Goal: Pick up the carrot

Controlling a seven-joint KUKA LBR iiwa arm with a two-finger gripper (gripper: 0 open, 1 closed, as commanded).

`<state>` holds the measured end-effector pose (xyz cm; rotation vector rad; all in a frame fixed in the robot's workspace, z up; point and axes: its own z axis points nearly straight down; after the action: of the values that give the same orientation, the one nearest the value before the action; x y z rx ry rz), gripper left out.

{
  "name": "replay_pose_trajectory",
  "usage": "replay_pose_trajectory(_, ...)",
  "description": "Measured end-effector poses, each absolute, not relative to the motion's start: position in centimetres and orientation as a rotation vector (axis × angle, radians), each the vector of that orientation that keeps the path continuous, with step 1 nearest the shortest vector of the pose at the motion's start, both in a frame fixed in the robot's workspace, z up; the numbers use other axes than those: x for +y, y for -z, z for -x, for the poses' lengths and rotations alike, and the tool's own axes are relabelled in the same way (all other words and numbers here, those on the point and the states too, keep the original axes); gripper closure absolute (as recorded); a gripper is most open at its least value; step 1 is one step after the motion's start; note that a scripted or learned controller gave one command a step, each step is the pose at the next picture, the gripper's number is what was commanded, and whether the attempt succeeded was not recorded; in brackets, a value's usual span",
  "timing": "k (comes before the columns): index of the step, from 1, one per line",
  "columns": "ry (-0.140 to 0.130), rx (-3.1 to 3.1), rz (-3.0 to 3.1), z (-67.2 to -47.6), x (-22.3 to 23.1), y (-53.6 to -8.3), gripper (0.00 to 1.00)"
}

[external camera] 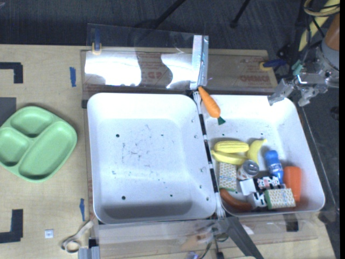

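Camera view shows the small orange carrot with a green tip lying tilted at the far left corner of the right white plastic bin, against the divider. The metal two-finger gripper hovers over that bin's far right corner, well apart from the carrot; its opening cannot be told.

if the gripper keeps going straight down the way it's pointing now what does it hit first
The gripper hangs over the right bin's far right corner, so it would probably meet bare bin floor there first. The carrot lies well to its left, by the divider. Depth is hard to judge.
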<state>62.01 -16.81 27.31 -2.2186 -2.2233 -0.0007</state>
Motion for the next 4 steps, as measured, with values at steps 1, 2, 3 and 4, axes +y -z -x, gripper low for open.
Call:
replay_pose_trajectory(1, 0.002, -2.063, 2.374, -66.6, -17.0, -22.6, 0.0)
replay_pose_trajectory(2, 0.003, -2.146, 2.295, -64.7, -11.2, -11.6, 0.0)
replay_pose_trajectory(3, 0.0, -2.222, 2.219, -56.7, -8.2, -18.5, 0.0)
replay_pose_trajectory(4, 0.002, -2.391, 2.041, -64.8, -13.3, -19.4, 0.0)
